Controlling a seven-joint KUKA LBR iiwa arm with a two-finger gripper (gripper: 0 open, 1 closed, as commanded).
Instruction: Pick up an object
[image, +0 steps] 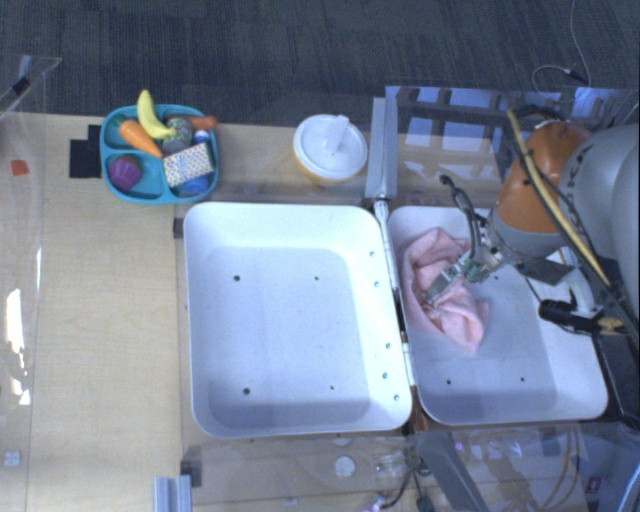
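Note:
A crumpled pink cloth (452, 300) lies in the right bin (520, 395), against its left wall. My gripper (447, 284) reaches down from the right onto the middle of the cloth, its tips sunk among the folds. The grey arm with its orange band (535, 185) rises behind it at the upper right.
The left bin (290, 320) sits beside the right one, sharing a raised rim. A blue tray (158, 155) of toy food and a white lidded cup (330, 148) stand behind the bins. Cables and a metal frame crowd the right edge.

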